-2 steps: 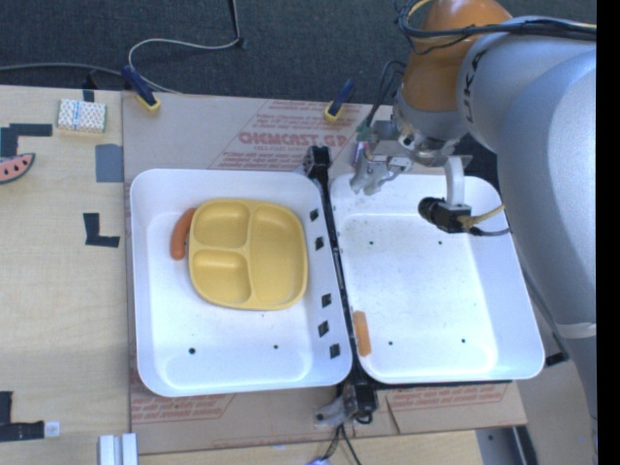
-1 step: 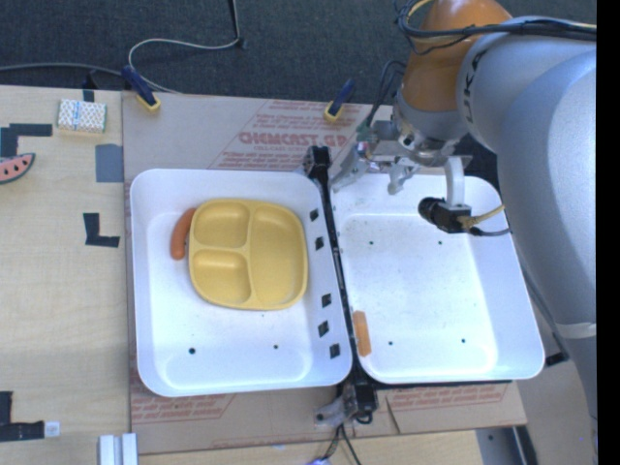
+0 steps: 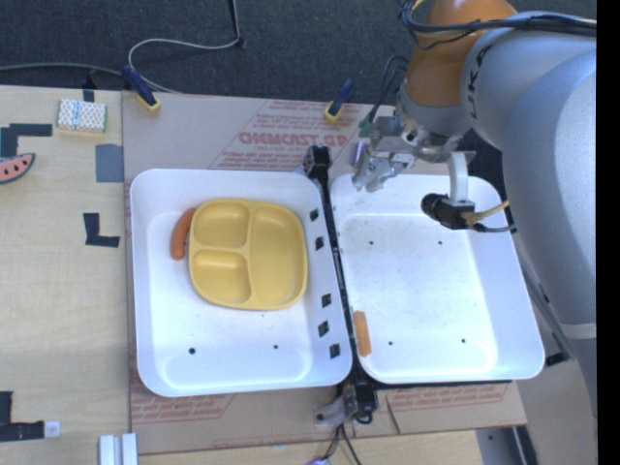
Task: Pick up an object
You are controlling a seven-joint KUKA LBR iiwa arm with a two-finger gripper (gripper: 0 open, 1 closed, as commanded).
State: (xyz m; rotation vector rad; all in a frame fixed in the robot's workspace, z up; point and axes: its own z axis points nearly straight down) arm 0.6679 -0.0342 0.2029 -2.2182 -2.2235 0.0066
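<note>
The gripper (image 3: 373, 174) hangs over the right bin's (image 3: 504, 352) far rim; its state cannot be told. The small orange carrot (image 3: 361, 332), near the yellow plate (image 3: 247, 253), looks light and stiff; a grasp across its middle seems best.

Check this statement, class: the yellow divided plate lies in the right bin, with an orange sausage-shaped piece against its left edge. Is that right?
Not quite. The camera view shows the yellow divided plate in the left bin, not the right one. The rest holds: an orange sausage-shaped piece lies against its left edge.

Robotics lab, taped bench (image 3: 58, 260), cardboard sheet (image 3: 262, 143), loose cables (image 3: 194, 42)
</note>
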